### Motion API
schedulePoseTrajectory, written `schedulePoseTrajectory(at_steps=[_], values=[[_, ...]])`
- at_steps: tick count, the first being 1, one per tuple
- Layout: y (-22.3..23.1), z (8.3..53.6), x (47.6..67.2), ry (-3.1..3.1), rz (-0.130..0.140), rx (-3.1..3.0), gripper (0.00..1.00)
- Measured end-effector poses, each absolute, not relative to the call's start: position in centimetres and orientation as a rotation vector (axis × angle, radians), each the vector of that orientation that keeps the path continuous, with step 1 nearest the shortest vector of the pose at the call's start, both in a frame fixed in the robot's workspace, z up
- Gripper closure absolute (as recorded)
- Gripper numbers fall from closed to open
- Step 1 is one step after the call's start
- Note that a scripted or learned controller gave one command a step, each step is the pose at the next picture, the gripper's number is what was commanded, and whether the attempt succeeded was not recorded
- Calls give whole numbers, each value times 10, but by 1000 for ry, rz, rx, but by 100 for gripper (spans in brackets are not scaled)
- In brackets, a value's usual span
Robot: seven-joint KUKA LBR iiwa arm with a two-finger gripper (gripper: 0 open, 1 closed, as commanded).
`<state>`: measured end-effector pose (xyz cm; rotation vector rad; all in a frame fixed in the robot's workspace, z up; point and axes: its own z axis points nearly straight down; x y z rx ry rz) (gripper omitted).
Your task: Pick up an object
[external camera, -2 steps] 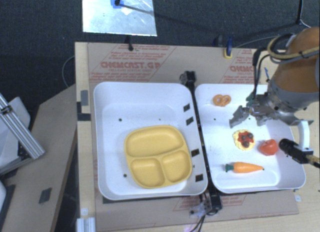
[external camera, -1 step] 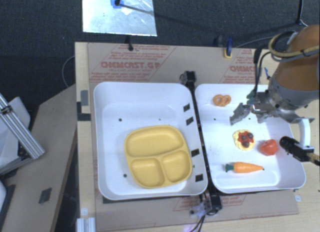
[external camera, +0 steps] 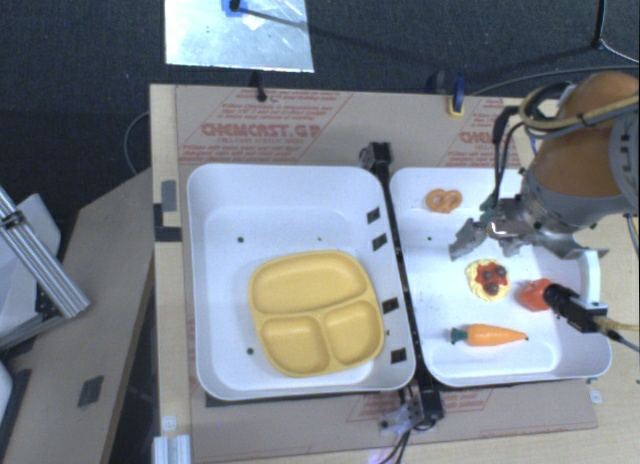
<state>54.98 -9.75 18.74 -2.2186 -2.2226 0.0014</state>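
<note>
a silver sheet (external camera: 238,14) lies on dark carpet beyond the cardboard-topped bench (external camera: 290,124).

The bench (external camera: 300,122), seemingly board-topped, bears two white bins: left bin (external camera: 215,212), right bin (external camera: 585,357).

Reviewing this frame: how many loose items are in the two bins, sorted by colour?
Yellow: 2, the divided tray and the round pizza-like toy
Orange: 2, the carrot and the pretzel
Red-orange: 1, a small piece partly hidden by the arm
Total: 5
</note>
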Motion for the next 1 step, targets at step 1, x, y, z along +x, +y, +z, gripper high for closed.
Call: schedulePoseTrajectory(at_steps=[1], values=[[-104,127,549,-2221,3,-2219,0]])
